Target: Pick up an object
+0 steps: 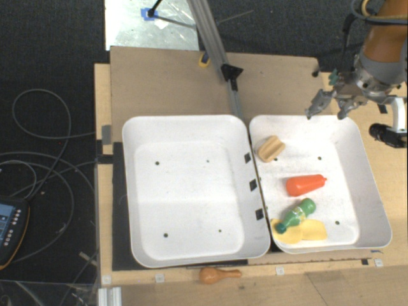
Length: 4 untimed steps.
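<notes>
At the far left of the frame, a handheld control pendant (11,229) is lying on the dark floor among loops of black cable (44,139). Right of it, the brown surface (166,81) is carrying two shallow white bins side by side. The left bin (137,234) is sitting in the centre of the frame, its bare floor showing four small dark holes. Below its lower edge, an orange-brown pear-shaped object (218,274) is lying on the surface, outside both bins. A grey metal pole (210,30) is slanting down from the top of the frame toward the seam between the bins.

The right bin (366,171) is holding all the pickable things. Near its upper left corner, a tan block (270,148) is lying tilted. Lower and further right, toward the middle, an orange carrot-like toy (305,184) is lying on its side. Near the lower edge, a small green bottle (297,215) is resting across a yellow piece (305,233), touching it.

At the upper right of the frame, the arm is reaching in, and the jaws (327,106) are hanging spread apart over the bin's upper rim, pinching nothing, well apart from every object.
</notes>
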Each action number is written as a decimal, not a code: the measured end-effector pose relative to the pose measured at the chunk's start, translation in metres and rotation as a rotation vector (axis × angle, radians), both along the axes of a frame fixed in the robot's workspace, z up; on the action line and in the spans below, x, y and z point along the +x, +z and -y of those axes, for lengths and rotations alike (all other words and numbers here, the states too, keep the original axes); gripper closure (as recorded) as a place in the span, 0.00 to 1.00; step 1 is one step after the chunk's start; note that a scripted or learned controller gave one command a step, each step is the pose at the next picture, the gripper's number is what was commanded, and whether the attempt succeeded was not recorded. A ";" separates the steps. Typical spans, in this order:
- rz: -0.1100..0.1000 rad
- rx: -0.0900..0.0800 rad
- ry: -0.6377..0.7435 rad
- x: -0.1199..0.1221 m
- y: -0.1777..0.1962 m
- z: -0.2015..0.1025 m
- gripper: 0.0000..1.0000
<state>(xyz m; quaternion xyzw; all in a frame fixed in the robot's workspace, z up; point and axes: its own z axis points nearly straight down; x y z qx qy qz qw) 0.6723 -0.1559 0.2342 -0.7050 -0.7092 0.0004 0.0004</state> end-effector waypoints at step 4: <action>0.010 -0.002 -0.005 -0.005 -0.023 0.009 1.00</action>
